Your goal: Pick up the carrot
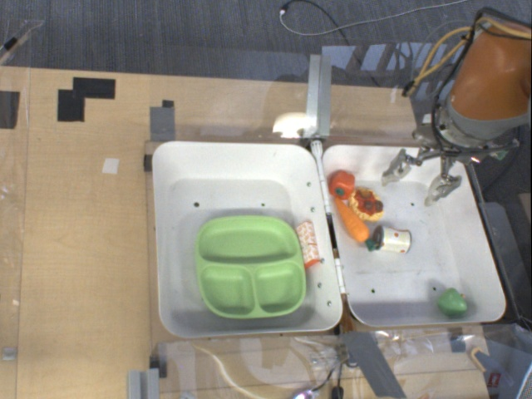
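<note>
Your two-finger metal gripper [421,176] hangs wide apart and empty over the right white plastic bin [486,260]. The long orange toy carrot [352,219] lies at its eight o'clock by the bin's left wall, axis running eleven to five.

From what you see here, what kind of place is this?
Probably a robotics lab test bench: two white bins holding toy food such as a carrot, a robot arm, and loose cables on the carpet.

Light wood bench [75,248], black patches; grey carpet [166,15]; cable [332,19] on carpet.
</note>
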Controlling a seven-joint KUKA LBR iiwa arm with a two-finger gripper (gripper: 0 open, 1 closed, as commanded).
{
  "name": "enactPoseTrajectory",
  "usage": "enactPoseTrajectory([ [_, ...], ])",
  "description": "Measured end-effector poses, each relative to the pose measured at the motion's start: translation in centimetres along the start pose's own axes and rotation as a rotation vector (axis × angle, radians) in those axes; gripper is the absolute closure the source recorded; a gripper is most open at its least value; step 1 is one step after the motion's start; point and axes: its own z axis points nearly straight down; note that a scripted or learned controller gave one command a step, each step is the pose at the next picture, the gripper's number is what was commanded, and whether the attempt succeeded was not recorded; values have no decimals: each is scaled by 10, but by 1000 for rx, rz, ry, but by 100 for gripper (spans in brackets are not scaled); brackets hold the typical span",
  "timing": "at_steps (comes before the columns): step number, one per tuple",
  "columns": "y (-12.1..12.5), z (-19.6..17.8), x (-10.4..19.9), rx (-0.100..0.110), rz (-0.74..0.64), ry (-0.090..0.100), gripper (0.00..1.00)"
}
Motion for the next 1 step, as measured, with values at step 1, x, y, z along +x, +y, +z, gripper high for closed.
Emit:
enactPoseTrajectory([
  [1, 47, 23, -1, -1, -176, 2, 0],
])
